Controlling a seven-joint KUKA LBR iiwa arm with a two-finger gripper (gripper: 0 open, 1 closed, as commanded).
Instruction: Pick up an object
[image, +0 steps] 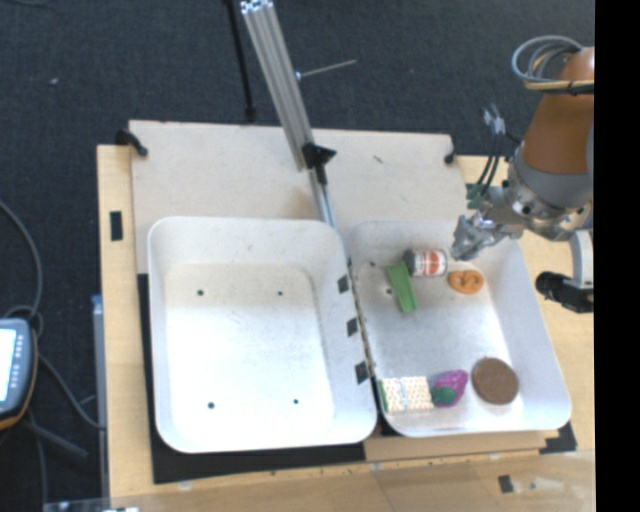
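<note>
Pincer (468, 243): above right bin's (520, 300) far edge, near small can (428, 263); finger state impossible to tell.
Aim: likely the can.

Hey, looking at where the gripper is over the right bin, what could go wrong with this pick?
The gripper hangs by the small can, the orange piece and the bin's far wall. Closing might nudge one item into another. The can lies on its side, so it may roll.

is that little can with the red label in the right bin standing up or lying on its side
Lying on its side. The can shows its long side to the camera, red label band running crosswise, resting on the right bin's floor beside the green block.
</note>
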